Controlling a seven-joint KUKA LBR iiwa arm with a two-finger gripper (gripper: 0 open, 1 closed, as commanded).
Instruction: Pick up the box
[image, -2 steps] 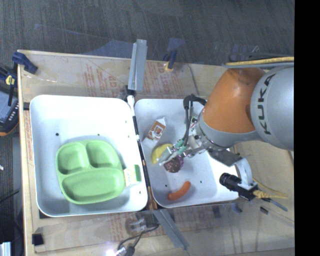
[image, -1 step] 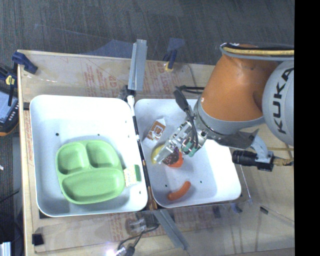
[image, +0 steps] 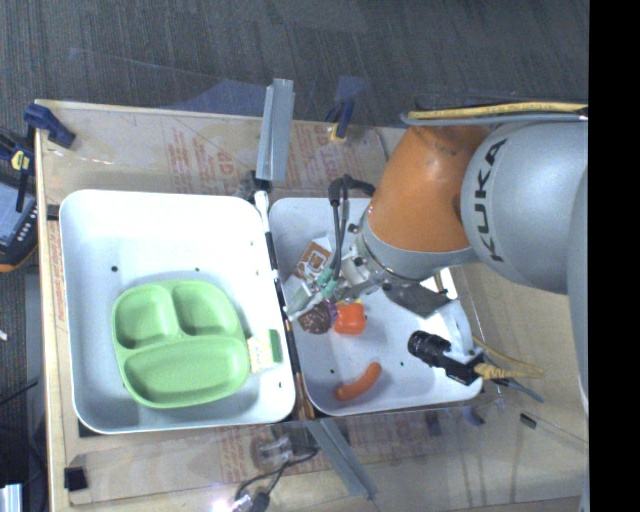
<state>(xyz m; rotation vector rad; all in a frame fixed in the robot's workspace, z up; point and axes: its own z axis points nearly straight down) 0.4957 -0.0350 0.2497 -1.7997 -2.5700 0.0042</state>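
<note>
Grey arm with an orange band (image: 450, 190) over the right bin (image: 405, 395): where does the box lie, and what is the claw doing? (reader)

Box (image: 316, 261): a small brown-and-white carton, lying tilted in the upper left part of the right bin, close to the wall it shares with the left bin (image: 150, 230). Gripper (image: 335, 288): just below the box, among clutter. Whether the claw is released or clenched cannot be told, because the wrist overhangs it. The box is not seen grasped. (legend)

What could go wrong from here? (reader)

Three risks, each a judgement from this layout.
(a) Wrong object. A dark round item (image: 318, 319) and an orange-red item (image: 350, 319) lie side by side, apparently touching, just beside the gripper. A closing aimed slightly low would likely take one of them instead of the carton.
(b) Poor seat. The box is tilted and light-looking. A grip that lands on a corner or an edge may squeeze it out sideways, or push it against the nearby wall rather than lift it.
(c) Dragged neighbours. With things packed this tightly, a lift may carry or tip an adjacent piece along with the box.

The sausage-shaped piece (image: 358, 382) lies well apart, toward the near side of the bin, and seems unlikely to interfere. The green divided plate (image: 180, 345) sits in the left bin, outside the working area. (legend)
</note>
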